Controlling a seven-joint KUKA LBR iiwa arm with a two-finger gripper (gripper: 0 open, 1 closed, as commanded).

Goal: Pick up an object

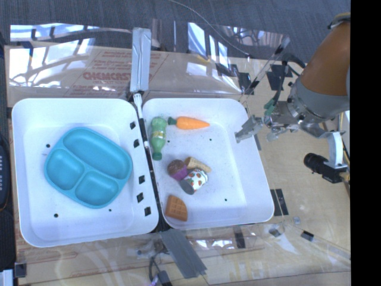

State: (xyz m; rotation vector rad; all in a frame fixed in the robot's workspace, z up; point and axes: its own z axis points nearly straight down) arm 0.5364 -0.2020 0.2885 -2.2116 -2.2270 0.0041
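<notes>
**Arm waits at the rim of the right bin, toys untouched**

From my remote seat I see the grey arm point(324, 70) with its orange band reaching in from the right side of the frame, its tool point(255, 127) hanging over the right rim of the right bin point(238, 183), at mid-height in the picture. The tool's metal parts are small and jumbled against the counter point(309, 219), and I cannot tell how it is set; I see nothing gripped in it.

The things to pick lie in the left half of that bin, well apart from the tool. An orange carrot point(191, 123) lies near the bin's upper edge, its stem end just beside a green bottle point(158, 137) that lies along the left wall. Lower down, toward the middle, a purple piece point(177, 169), a cone-shaped piece point(198, 164) and a white and grey toy point(195, 180) sit bunched together, touching. A brown waffle-like block point(176, 208) rests near the bin's lower edge.

In the left bin point(36, 219) a blue divided plate point(88, 167) lies flat, left of centre in the frame
</notes>
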